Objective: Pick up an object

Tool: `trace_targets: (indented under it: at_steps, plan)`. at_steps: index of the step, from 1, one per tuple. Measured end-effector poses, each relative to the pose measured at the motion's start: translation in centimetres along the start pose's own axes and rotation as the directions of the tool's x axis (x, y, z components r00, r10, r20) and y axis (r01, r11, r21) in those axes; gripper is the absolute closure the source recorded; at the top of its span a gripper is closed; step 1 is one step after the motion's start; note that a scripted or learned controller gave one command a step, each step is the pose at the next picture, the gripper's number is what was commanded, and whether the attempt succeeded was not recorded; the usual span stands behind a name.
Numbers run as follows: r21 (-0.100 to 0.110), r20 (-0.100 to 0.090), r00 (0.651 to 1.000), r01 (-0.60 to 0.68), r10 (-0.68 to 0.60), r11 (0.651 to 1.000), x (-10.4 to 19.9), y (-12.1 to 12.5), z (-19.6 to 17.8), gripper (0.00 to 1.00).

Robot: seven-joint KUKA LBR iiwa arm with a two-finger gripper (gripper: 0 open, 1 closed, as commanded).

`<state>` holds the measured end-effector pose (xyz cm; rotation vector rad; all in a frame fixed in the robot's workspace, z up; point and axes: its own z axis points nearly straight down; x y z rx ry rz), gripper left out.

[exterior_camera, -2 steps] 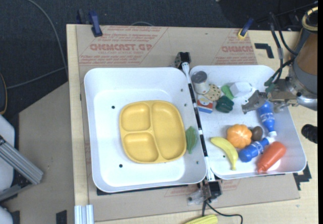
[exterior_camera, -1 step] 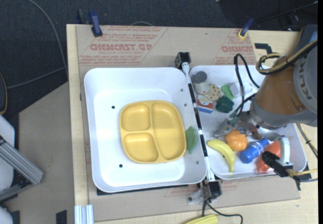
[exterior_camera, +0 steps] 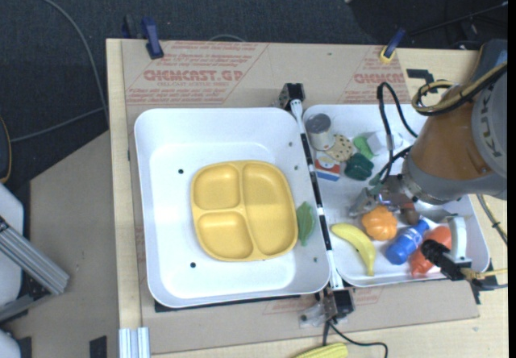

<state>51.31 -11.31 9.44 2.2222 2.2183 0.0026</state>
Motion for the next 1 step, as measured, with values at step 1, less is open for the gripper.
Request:
trace_targets:
  at_steps: [1]
  plan:
    - [0.0, -0.002, 1.0, 0.005, -0.005, 1.0, 7.87, 2.58, -9.1, 1.0]
